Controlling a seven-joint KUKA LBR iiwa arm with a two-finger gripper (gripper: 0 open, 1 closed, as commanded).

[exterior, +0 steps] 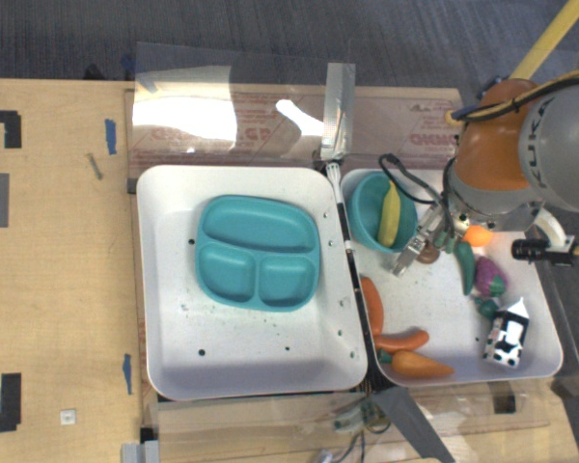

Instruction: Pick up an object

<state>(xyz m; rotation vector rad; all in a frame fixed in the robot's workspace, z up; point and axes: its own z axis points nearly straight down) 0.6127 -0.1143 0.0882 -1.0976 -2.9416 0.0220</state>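
My gripper [415, 251] hangs low over the right bin [540, 360], just to the right of a teal bowl [369, 210] that holds a yellow banana [391, 215]. It sits at the bowl's lower right rim, and I see nothing held in it. Right of the gripper lie a green-stemmed purple eggplant [489, 278] and a small orange piece [479, 234]. Orange carrot-like pieces [402, 340] lie along the bin's left and front side. A black-and-white cow toy [507, 340] stands near the front right corner.
The left bin [164, 307] holds a teal divided plate [258, 251]. A metal divider [339, 114] stands behind the bins. The grey arm with its orange band [492, 152] comes in from the right above the right bin, trailing black cables.
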